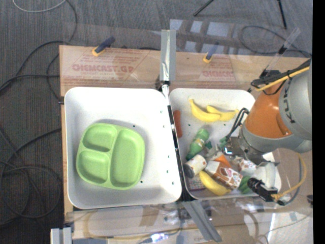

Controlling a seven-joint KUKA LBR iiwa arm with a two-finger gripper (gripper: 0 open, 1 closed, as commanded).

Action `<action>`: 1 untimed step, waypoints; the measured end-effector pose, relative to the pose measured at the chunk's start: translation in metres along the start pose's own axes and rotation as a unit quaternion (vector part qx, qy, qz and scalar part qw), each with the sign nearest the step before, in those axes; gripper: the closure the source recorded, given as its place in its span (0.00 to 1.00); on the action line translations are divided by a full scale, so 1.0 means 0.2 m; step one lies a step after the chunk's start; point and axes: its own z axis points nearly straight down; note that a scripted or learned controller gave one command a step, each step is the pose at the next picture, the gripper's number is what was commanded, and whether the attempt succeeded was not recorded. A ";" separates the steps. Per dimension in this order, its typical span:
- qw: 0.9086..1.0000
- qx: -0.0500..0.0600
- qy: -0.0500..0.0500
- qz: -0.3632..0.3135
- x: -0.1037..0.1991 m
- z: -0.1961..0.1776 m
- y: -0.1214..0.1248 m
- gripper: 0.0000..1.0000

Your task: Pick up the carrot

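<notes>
The green divided plate lies alone in the left bin. In the right bin, the carrot lies along the wall at nine o'clock, apart from the clutter. The claw hovers over that clutter; its grip state I cannot tell.

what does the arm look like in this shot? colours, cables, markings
Grey arm with rounded links and a broad orange band above the wrist. Dark lettering shows on the grey shell, cut off at the frame edge. A yellow cable runs along its top, with black wiring near the wrist.
</notes>
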 end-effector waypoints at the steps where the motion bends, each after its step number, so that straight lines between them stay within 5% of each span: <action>1: 1.000 0.004 0.002 -0.001 0.01 -0.03 0.00 1.00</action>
